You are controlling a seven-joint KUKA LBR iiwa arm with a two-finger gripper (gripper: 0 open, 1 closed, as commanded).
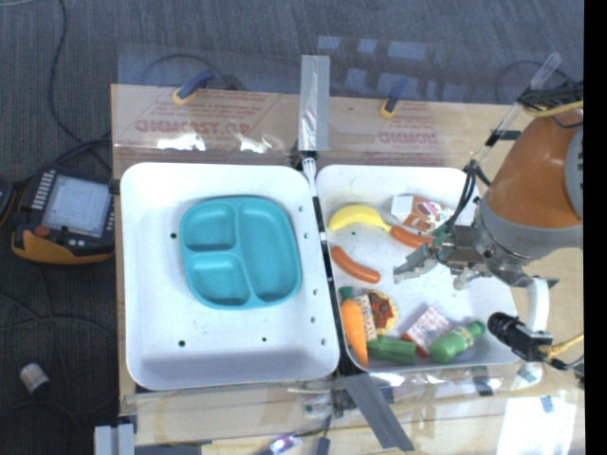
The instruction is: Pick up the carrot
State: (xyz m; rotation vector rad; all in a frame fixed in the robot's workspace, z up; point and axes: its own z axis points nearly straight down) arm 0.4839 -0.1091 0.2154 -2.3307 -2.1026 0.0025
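Carrot point(353, 325): you'll find it at the right bin's point(379, 173) near-left corner, beside the green vegetable point(391, 350). Gripper point(429, 257): hovers mid-bin, up and right of the carrot, well apart; fingers spread, nothing between them. Sausage point(355, 265) lies between.

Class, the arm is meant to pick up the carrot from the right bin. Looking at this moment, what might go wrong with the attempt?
1. The carrot lies against the right bin's left wall, so the fingers may lack room on that side.
2. A patterned food piece and a green vegetable press close, so the gripper might catch those instead.
3. The hot dog lies between gripper and carrot and could be knocked.
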